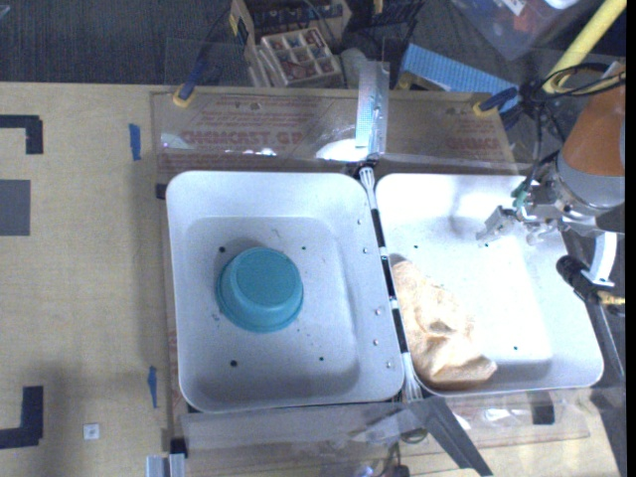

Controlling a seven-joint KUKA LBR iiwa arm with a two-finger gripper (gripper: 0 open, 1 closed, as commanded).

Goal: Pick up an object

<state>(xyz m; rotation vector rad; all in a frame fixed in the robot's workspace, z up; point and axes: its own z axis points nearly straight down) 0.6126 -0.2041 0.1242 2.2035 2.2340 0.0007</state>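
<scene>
Camera view: you are looking down at a slant on two white bins sitting side by side on a bench.
Left bin [189, 207]: it is holding a blue bowl [260, 288], which is lying upside down near the middle of the bin floor, a little toward the left wall.
Right bin [556, 356]: it is holding a tan cloth [437, 326], which is lying crumpled along the bin's left wall and reaching down to its near corner.
Divider: the two bins are touching along a dark seam, and the cloth is pressing right up beside it.
Arm [596, 147]: it is reaching in from the right, with its orange band showing above the wrist, over the far right part of the right bin.
Gripper [497, 222]: it is hanging over the upper part of the right bin, well apart from the cloth and far from the bowl; you cannot tell from this angle how it is set, and nothing is showing in it.
Bench [70, 296]: you are seeing pale wood with black tape marks to the left of the bins.
Clutter: boxes and cables are sitting beyond the far edge of the bins.
</scene>
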